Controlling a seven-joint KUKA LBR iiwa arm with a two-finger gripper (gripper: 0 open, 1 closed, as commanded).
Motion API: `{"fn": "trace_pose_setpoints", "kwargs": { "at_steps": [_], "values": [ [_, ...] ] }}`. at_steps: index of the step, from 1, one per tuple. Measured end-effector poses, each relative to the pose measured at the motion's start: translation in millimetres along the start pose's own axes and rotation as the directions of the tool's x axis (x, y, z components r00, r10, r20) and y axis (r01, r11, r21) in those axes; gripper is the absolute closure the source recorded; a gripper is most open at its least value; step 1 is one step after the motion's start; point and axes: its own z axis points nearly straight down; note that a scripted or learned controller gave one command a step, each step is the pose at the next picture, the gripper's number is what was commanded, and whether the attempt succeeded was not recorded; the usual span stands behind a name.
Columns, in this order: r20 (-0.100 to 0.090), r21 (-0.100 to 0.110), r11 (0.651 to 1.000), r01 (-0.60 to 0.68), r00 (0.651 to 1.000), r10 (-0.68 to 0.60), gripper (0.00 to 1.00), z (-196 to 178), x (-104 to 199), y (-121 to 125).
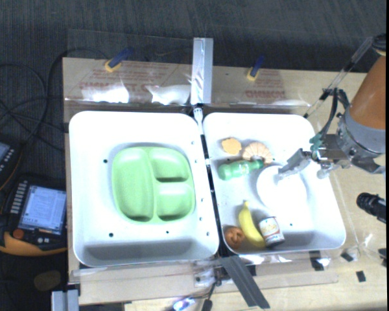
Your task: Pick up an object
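Objects, i.e. bottle (238, 169), banana (249, 223), can (271, 230), sit in our right bin (324, 220). Our gripper (292, 166) hovers nr the bottle, holding nothing; finger spread: can't tell.

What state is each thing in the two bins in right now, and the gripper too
green divided plate: flat in the left bin, nothing on it.
green bottle: lying on its side, right bin.
banana: lying flat near the front wall.
small can: tilted beside the banana.
orange-brown fruit: at the front corner.
two pastry-like pieces: resting near the back.
gripper: over the right bin, holding nothing visible.
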Motion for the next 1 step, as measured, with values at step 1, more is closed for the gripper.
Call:
{"fn": "trace_pose_setpoints", "kwargs": {
  "at_steps": [1],
  "values": [
    [-0.002, 0.001, 0.999, 0.038, 0.999, -0.038, 0.0, 136.7, -37.7, -10.9]
  ]
}}
